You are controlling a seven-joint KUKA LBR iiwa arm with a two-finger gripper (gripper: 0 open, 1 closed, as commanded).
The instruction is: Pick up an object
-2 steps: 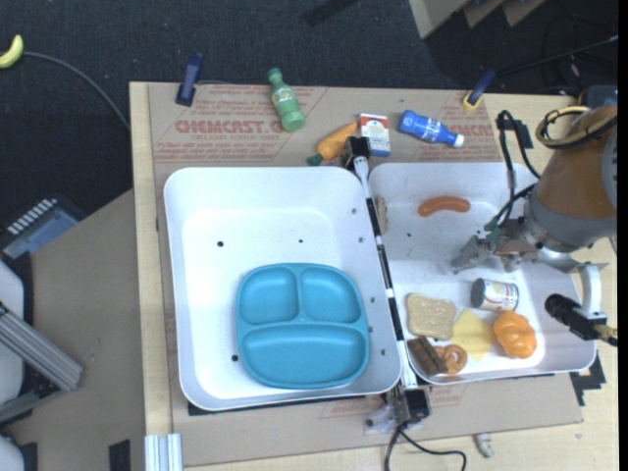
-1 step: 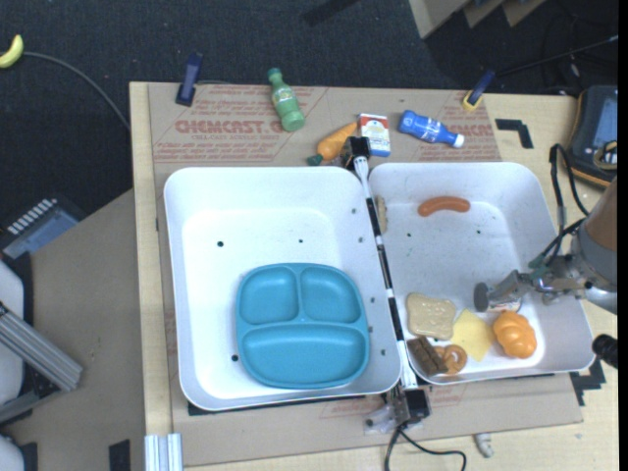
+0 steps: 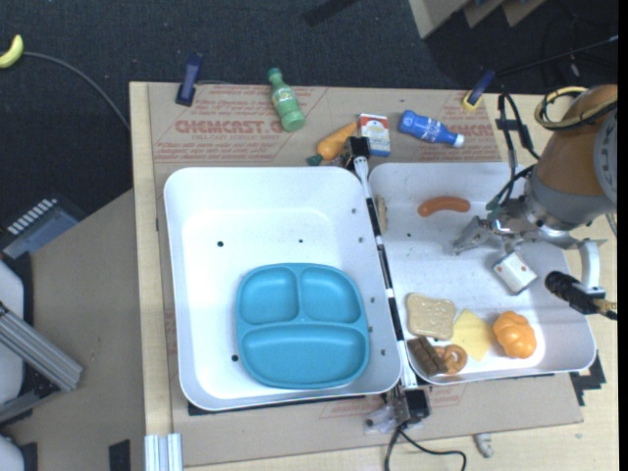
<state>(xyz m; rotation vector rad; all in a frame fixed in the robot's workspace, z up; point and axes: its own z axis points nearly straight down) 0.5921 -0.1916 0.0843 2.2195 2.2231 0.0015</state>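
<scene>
Camera view is showing the gripper (image 3: 478, 235) hanging over the right bin (image 3: 412, 189), its fingers (image 3: 463, 244) spreading open and gripping nothing. A toy sausage (image 3: 444, 205) is lying just beyond those fingers, apart from them, toward the right bin's far wall. Along that bin's near edge, a cracker (image 3: 431, 315), a pretzel (image 3: 446, 358), a yellow wedge (image 3: 473, 333) and an orange toy (image 3: 514, 334) are sitting together. A blue divided plate (image 3: 301, 325) is resting in the left bin (image 3: 201, 214).

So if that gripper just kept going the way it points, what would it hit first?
Probably bare bin floor. The gripper points left, below the sausage, toward the divider; its height above the floor is unclear.
</scene>
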